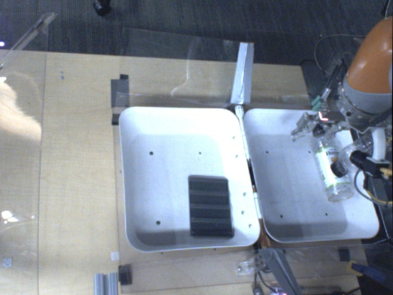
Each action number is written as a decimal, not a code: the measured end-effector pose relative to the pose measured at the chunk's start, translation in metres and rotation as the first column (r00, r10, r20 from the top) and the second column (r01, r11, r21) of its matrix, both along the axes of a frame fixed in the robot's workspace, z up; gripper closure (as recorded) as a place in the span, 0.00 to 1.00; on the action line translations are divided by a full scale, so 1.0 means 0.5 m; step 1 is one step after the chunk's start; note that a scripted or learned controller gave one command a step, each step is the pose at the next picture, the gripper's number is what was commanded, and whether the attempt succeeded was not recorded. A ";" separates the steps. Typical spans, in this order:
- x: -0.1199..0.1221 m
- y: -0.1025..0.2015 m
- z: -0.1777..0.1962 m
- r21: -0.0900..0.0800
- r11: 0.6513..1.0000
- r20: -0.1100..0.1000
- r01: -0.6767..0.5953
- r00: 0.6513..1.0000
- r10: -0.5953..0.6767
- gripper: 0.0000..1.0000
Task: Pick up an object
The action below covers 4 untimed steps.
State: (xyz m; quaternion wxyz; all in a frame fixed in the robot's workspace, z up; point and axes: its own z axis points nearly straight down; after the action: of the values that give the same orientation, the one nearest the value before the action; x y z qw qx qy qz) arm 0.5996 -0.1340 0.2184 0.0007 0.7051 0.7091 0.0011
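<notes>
Bottle: a clear plastic bottle (327,168) lies on its side in the right bin (288,220), toward its right half, loose and ready to be picked.
Black block: a ribbed block (210,206) rests flat at the near side of the left bin (153,134) (untouched, well apart from the arm).
Jaws: the gripper (319,120) hangs over the right bin's far right corner, just beyond the bottle's far end; how far apart the jaws stand I cannot tell, and nothing shows between them.

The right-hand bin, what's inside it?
In the right bin lies a clear plastic bottle with a pale label, under the arm's tool. The arm covers the bin's far right corner, so anything there is hidden.
</notes>
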 end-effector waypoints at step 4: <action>-0.059 -0.072 -0.191 -0.004 0.862 0.003 -0.507 0.862 0.507 0.00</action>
State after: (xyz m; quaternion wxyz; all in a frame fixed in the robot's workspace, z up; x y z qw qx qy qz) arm 0.5700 -0.1698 0.1227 0.0032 0.4943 0.8693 0.0017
